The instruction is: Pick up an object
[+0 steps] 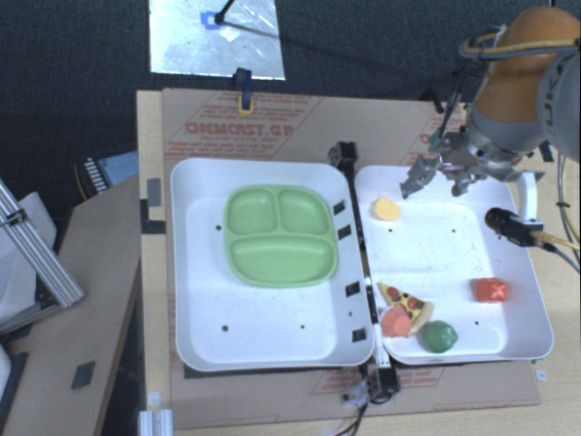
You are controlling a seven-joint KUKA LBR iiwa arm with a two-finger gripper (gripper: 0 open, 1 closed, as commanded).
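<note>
My gripper (440, 183) hangs over the back edge of the right bin (454, 243), fingers spread open with nothing between them. A small yellow object (387, 210) lies in that bin just to the left of and below the gripper, apart from it. Farther forward lie a red object (491, 290) at the right, a pizza slice toy (406, 303), a pink-red round piece (396, 322) and a green ball (439, 336) near the front edge.
The left bin (200, 325) bears a green divided plate (279, 234). A black divider with clips (356, 243) runs between the two bins. Cardboard (272, 125) lies under both bins.
</note>
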